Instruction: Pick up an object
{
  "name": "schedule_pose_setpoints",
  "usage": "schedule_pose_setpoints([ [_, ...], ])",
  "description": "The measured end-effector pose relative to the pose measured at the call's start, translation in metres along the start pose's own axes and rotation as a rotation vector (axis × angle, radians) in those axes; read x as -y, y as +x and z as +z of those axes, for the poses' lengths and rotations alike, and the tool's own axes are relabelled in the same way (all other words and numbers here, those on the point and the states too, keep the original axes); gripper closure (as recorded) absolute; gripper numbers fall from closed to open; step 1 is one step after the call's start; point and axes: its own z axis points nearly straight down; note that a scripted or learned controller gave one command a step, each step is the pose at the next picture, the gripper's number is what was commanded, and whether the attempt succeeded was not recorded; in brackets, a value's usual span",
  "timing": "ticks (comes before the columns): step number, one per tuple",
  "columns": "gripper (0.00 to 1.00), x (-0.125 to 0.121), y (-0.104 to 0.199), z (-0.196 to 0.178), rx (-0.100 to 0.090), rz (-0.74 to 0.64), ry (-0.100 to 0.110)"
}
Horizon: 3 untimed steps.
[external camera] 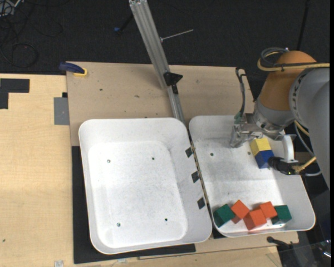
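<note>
My gripper hangs over the upper part of the right bin, below the arm's orange band. A yellow block and a blue block lie touching each other just right of the gripper, on the bin floor. Along the bin's front edge lies a cluster: a green block, an orange block, two more orange blocks and another green block. I see nothing between the gripper's tips.
The left bin sits beside the right one, with black clips along the shared edge. A slanted aluminium rail rises behind the bins. Cables hang by the arm at the right.
</note>
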Motion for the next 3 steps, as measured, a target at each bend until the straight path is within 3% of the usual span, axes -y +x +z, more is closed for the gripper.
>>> schedule_pose_setpoints([
  [2,1.0,0.0,0.009,-0.101,0.001,-0.001,-0.009],
  [3,1.0,0.0,0.008,-0.13,0.001,-0.001,-0.006],
])
